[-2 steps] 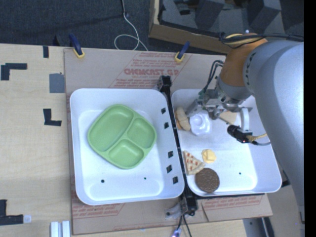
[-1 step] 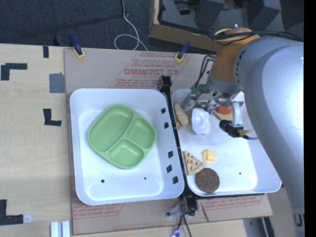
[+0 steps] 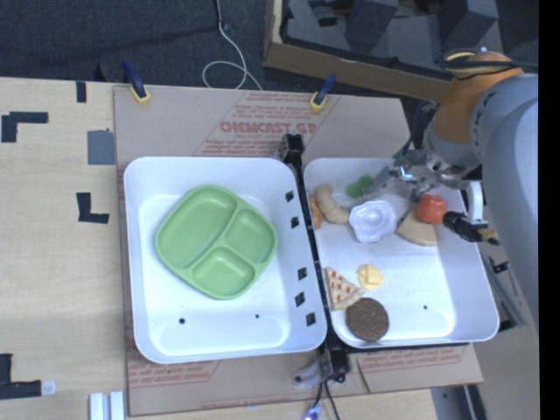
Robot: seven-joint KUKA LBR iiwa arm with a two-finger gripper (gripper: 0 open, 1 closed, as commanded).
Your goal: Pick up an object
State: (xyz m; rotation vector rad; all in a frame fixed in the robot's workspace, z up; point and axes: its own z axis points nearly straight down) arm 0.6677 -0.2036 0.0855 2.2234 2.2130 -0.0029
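Item: my tool, over the right bin's far end; whether clenched or released, I cannot tell. Nearest candidate: red tomato-like piece, just beside the tool on its near side. White cup slightly farther.

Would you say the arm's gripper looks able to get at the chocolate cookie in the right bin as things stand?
Probably yes: the cookie lies flat near the right bin's front edge with nothing over it; only the pizza slice sits close. The gripper hovers at the far end.

The arm was a thick, smooth grey cylinder with a glossy orange band above the wrist, ending in darker metal gripper hardware with black fittings.
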